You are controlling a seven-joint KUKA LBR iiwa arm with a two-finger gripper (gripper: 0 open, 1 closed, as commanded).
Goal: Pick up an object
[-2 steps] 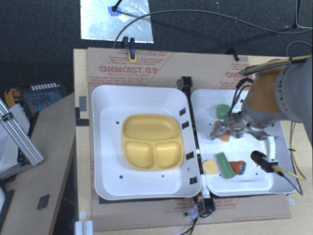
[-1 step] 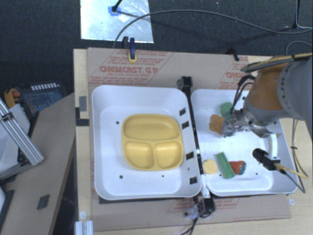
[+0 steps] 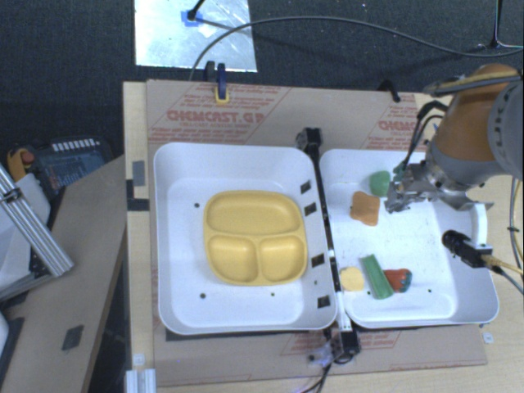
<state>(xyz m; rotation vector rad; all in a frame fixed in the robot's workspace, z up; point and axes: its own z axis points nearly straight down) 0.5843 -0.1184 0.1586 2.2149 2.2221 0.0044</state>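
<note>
My gripper hangs over the far part of the right bin, coming in from the right. Just left of it lies an orange chunk, and a small green piece sits right behind that, close to the gripper. Nothing shows between the fingertips. Toward the near side of the same bin lie a pale yellow round piece, a green stick and a red piece touching the stick.
The left bin holds a yellow divided plate. A black divider strip runs between the bins. Cables cross the dark floor behind the bench, and a grey panel lies there.
</note>
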